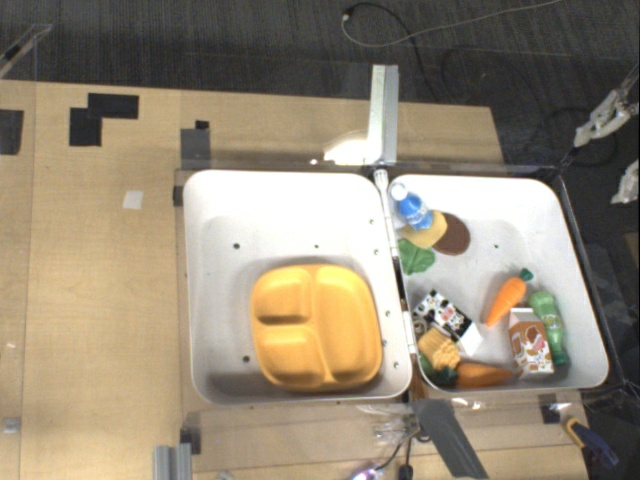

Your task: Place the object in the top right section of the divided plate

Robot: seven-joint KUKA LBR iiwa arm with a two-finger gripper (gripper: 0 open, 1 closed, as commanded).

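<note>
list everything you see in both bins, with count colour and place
divided plate: 1, yellow, left bin, lower middle
left bin: 1, white, left half of bench
right bin: 1, white, beside the left bin
water bottle: 1, clear with blue cap, right bin, top left
cookie: 1, brown, beside the bottle
carrot: 1, orange with green top, right bin, middle right
green bottle: 1, right bin, right edge
juice carton: 1, white and red, beside the green bottle
black and white box: 1, right bin, lower left

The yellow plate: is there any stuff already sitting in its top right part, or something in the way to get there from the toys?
Nothing sits in the yellow plate. Between it and the toys, like the carrot, runs the wall where both bins meet.
</note>
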